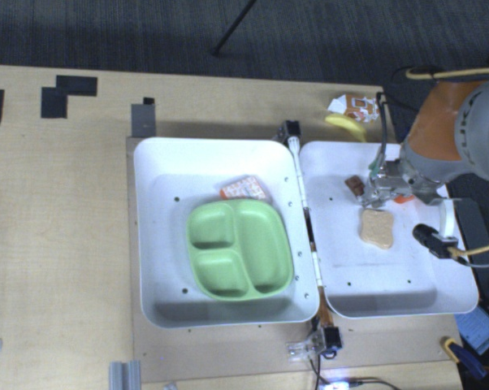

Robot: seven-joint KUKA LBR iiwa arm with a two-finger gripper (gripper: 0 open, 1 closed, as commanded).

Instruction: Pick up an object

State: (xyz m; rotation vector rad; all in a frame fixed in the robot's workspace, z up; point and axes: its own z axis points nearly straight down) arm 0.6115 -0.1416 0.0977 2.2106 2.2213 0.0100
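The biscuit (pixel 378 229), a tan slab, lies flat in the right bin (pixel 342 287), right of centre in the frame, and it is the object we take to be the target. The gripper (pixel 380 195) hangs just above its upper edge, reaching in from the right under the grey wrist with the orange band. Whether the claw is wide or narrow we cannot tell; the metal parts blur together there, and nothing shows between them.

A small brown piece (pixel 355 186) sits just to the upper left of the gripper, near the biscuit but apart from it. In the left bin (pixel 151 218) a green tray (pixel 239 248) fills the middle, with a red-and-white packet (pixel 244 188) touching its upper rim.

To do this step well, we judge the claw should shift slightly toward the bottom of the frame so it centres over the biscuit, then straddle its narrow width. We would go down until the tips nearly meet the bin floor, since the slab is thin. We should keep clear of the brown piece.
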